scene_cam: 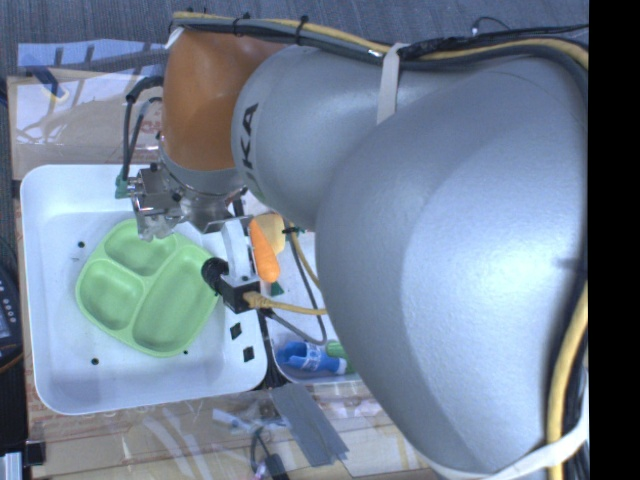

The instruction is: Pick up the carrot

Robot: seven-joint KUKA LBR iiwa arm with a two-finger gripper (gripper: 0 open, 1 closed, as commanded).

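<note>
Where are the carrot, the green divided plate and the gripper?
carrot (pixel 265 250): camera view, middle of its orange body.
green divided plate (pixel 170 308): camera view, floor of its large compartment.
gripper (pixel 153 226): camera view, at its fingertips above the plate's upper rim.

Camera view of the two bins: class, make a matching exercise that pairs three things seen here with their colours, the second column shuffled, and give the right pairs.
Things:
1. carrot
2. divided plate
3. bottle

Colours:
A. blue
B. orange
C. light green

Pairs: 1-B, 2-C, 3-A
</note>
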